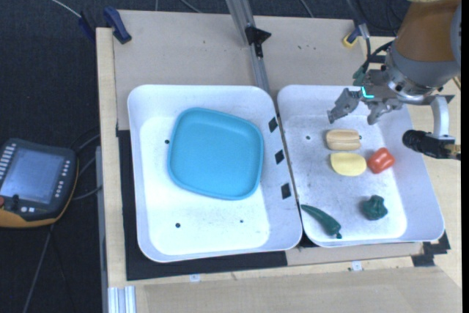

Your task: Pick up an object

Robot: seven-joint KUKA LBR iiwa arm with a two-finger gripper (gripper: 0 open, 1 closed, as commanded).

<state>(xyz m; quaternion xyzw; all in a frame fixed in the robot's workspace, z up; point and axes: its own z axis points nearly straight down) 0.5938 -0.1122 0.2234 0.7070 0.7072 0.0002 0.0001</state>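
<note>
A grey handheld control pendant [33, 183] with a dark screen lies on the dark carpet at the far left, beside the bench. On the bench, the left bin [150, 231], glossy white with rounded corners, carries a smooth light-blue plate [216, 153], square with soft corners and a shallow raised rim. The right bin [308, 106], of the same white plastic, holds five small toy foods: a curved dark-green chili pepper [321, 220] at its near left corner, a tan bread roll [343, 138] with a lengthwise groove, a rounded pale-yellow piece [347, 164] just below it and almost touching, a glossy red-orange pepper [379, 160] against that piece's right side, and a knobbly dark-green broccoli [374, 207] nearer the front. The gripper [363, 112] hangs over the upper part of the right bin, just above the bread roll, its two grey metal fingers spread apart with nothing between them, touching no object.
</note>
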